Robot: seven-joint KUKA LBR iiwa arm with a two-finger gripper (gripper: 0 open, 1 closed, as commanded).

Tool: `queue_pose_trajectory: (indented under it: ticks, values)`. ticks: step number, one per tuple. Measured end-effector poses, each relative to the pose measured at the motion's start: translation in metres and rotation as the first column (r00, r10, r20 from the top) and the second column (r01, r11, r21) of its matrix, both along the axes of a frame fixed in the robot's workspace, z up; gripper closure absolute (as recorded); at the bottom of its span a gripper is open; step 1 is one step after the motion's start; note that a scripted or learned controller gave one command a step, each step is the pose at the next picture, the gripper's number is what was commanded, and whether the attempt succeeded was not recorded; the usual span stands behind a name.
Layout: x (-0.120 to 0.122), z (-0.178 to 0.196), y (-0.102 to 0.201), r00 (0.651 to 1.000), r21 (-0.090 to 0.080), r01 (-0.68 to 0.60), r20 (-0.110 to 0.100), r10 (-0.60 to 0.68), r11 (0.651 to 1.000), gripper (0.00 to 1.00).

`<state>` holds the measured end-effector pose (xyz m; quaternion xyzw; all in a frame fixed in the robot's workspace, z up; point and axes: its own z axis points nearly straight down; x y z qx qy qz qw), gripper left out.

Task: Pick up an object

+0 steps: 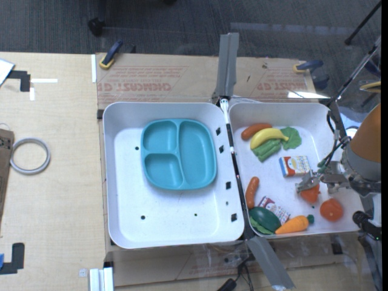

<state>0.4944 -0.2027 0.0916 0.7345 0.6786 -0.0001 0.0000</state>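
Nothing lifted yet. Fingers point(308, 183) low in the right bin point(321, 111), apparently pinching a small red-orange piece point(310, 193) just beneath; grip uncertain. Red tomato point(331, 210) just beside, lift outstanding.

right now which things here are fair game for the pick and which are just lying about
Job things, right bin: gripper, small red-orange piece under it, tomato, carrot, banana, two sausages, carton, greens.

Lying about: teal divided plate in left bin, tape roll, clamps.
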Motion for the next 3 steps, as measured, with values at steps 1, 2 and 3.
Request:
queue_pose_trajectory:
  ticks: [1,2,3]
  values:
    - [0.000,0.008,0.000,1.000,0.000,0.001,-0.001,-0.001,1.000,1.00]
    - [-0.017,0.000,-0.006,1.000,0.001,-0.029,-0.002,0.029,1.000,1.00]
    - [0.011,0.082,0.091,0.988,-0.001,0.156,-0.002,-0.156,0.988,1.00]
